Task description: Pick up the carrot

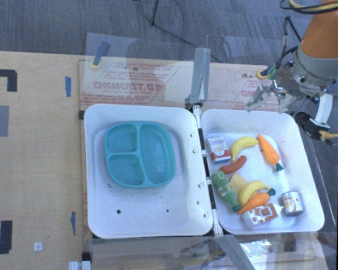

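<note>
Juice carton [261, 214] hugs right bin's [307, 164] near rim.

Open from above around the upper carrot [269, 150] (banana [243, 145] just left); lower carrot [254, 201] wedged among banana [253, 188], bottle [226, 190], carton [261, 214].

The arm [322, 32] runs off the top right corner, so you mostly just get the orange band and the wrist. The end effector [265, 96] sits above the right bin's [309, 164] far edge, too small and cluttered to tell how its fingers stand. Labels on the little carton [218, 148], the can [291, 203] and the box [261, 214] are too tiny to read. One banana [253, 188] is partly covered by the lower carrot [254, 202]. The surface [35, 154] gets cut off at the left edge.
</note>
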Available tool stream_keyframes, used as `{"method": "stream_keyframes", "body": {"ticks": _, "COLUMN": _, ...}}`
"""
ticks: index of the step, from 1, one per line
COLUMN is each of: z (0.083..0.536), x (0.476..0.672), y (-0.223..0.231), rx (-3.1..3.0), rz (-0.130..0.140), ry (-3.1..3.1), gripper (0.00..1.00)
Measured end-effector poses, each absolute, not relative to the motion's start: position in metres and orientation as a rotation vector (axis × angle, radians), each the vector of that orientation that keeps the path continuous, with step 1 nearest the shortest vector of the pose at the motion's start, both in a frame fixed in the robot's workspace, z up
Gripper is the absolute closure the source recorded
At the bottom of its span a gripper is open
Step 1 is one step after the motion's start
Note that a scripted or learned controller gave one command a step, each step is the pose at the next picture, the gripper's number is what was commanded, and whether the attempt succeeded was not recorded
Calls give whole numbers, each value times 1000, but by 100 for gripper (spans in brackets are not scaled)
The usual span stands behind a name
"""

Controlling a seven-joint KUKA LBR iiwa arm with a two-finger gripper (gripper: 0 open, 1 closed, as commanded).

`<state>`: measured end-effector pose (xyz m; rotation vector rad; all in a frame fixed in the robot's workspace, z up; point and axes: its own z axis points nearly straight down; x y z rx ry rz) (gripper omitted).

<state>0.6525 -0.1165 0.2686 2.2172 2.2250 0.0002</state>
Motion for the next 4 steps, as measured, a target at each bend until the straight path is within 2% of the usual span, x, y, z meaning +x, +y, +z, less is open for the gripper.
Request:
{"method": "stream_keyframes", "body": {"ticks": 1, "z": 180, "x": 606, "y": -155, "rx": 2154, "rz": 1, "ry": 2286, "gripper": 0}}
{"method": "stream_keyframes", "body": {"ticks": 2, "z": 90, "x": 589, "y": -206, "rx": 2028, "rz": 3, "ry": 2394, "gripper": 0}}
{"method": "stream_keyframes", "body": {"ticks": 3, "z": 101, "x": 589, "y": -208, "rx": 2032, "rz": 6, "ry": 2387, "gripper": 100}}
{"method": "stream_keyframes", "body": {"ticks": 4, "z": 193, "x": 588, "y": -159, "rx": 2220, "rz": 1, "ry": 2220, "gripper": 100}}
